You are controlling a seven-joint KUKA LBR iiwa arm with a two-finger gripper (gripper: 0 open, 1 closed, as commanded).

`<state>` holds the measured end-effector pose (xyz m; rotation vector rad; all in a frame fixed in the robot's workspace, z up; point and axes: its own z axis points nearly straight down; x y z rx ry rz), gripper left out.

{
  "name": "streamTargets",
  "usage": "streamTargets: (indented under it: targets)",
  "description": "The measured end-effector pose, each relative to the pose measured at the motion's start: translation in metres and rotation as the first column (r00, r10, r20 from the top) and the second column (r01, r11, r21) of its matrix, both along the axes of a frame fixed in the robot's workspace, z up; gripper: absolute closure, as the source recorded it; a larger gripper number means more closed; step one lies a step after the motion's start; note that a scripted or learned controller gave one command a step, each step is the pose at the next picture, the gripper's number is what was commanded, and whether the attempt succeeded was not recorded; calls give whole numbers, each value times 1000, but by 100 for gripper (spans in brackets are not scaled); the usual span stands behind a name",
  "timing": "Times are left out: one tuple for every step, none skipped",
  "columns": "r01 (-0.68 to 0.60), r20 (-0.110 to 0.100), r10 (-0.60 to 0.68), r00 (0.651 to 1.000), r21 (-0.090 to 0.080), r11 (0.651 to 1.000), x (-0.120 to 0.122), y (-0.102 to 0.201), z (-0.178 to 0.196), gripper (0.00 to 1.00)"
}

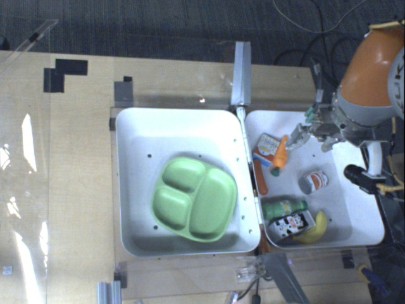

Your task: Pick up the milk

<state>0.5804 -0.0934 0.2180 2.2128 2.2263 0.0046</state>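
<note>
Gripper (314, 133) hangs above the right bin (354, 189) — finger spread unreadable — well apart from milk (292, 223).

- The arm (380, 68) comes in from the right side of the camera view, its orange band uppermost and a grey wrist section below it.
- The wrist slants down and to the left.
- The gripper (302, 133) sits at the wrist's lower left end, its thin metal fingers (296, 137) pointing left and slightly down.
- The fingers are too small and blurred to read their spread.
</note>
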Motion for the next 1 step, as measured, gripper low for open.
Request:
streamTargets:
  targets:
    - [-211,32,211,977,-22,977,-52,-54,-102,0]
